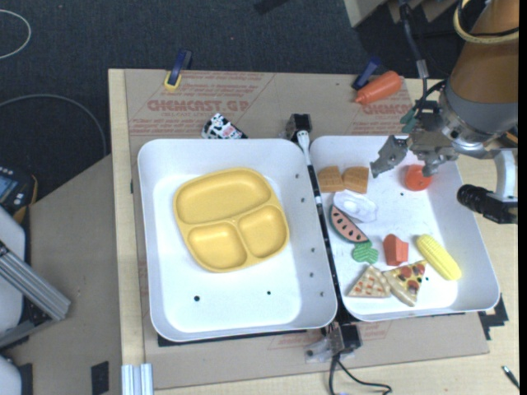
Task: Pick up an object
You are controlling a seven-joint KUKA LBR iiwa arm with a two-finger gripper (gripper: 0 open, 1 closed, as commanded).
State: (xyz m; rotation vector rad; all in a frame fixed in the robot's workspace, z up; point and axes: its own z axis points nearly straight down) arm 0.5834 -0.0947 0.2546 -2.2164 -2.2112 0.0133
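My gripper hangs over the back of the right bin, open, its two fingers spread wide. A red round toy lies on the bin floor just under the right finger, not between the fingers. Other toy foods in this bin: two brown bread pieces, a white piece, a watermelon slice, a small green piece, a red block, a yellow corn cob and two pizza slices.
The left bin holds a yellow divided plate. On the bench behind the bins lie an orange carrot toy, a black-and-white toy and a blue-yellow clamp. A black clip sits between the bins.
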